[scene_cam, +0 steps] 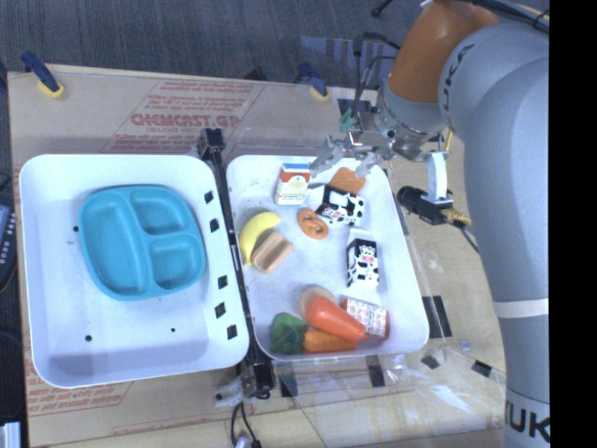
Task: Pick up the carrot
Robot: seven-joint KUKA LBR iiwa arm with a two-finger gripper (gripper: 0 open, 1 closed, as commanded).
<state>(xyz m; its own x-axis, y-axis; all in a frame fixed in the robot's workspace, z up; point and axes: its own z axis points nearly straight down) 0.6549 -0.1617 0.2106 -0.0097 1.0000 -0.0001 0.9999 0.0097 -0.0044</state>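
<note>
The carrot (pixel 333 319) is orange-red and lies near the front edge of the right bin (pixel 408 250), tilted, with a green piece (pixel 287 333) at its left end. Another orange piece (pixel 326 342) sits just in front of it. My gripper (pixel 349 159) hangs over the far end of the same bin, well away from the carrot, with its fingers spread open. A small orange block (pixel 349 181) lies just below the fingertips, not held between them.
The right bin also holds a red-and-white carton (pixel 292 184), two cow-patterned cartons (pixel 341 209) (pixel 362 263), an orange ring (pixel 313 223), a banana (pixel 256 231), a bun (pixel 273 251) and a red can (pixel 369 317). A blue divided tray (pixel 143 241) lies in the left bin (pixel 47 343).
</note>
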